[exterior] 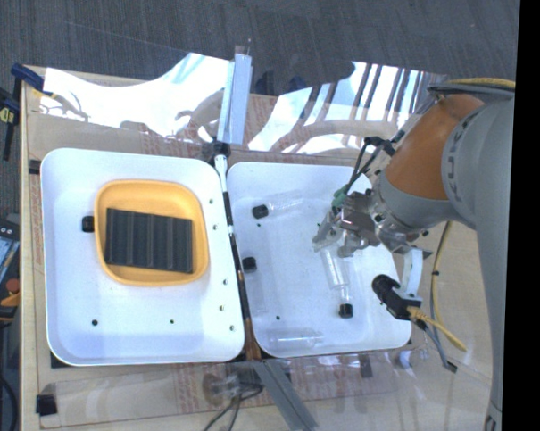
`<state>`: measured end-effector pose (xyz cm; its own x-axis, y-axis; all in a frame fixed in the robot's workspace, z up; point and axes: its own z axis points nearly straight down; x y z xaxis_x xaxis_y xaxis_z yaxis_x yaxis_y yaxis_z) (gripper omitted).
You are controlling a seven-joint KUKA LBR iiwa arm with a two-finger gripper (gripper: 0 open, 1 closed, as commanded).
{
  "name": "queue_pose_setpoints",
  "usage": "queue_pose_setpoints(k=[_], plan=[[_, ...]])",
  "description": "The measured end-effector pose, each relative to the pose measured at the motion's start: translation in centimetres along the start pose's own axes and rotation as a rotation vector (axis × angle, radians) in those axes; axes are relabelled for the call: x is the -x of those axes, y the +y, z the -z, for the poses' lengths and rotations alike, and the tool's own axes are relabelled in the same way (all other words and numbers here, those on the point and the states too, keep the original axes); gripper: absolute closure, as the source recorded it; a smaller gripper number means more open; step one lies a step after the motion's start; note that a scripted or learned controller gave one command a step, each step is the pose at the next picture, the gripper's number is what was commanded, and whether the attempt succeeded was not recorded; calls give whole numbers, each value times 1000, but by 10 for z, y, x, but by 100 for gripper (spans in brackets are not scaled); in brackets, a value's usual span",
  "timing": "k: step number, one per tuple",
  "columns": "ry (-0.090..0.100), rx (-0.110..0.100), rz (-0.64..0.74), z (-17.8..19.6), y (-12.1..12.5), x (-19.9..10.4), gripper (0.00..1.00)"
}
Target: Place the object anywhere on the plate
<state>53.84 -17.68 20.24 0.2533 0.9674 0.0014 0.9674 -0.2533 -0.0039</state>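
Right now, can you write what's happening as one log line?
arm: over right bin | gripper: above clear tube | plate: left bin | tube: not on plate

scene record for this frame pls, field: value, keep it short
plate: yellow plate with a dark ridged insert, in the left bin
object: clear tube with black cap, lying in the right bin
other items: second clear tube near the right bin's front edge
gripper: low over the right bin, just above the capped tube
task state: tube not yet on plate
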Motion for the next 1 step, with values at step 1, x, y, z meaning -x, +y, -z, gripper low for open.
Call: queue_pose_setpoints(k=[1], plan=[[0, 0, 0, 0, 0, 0, 0]])
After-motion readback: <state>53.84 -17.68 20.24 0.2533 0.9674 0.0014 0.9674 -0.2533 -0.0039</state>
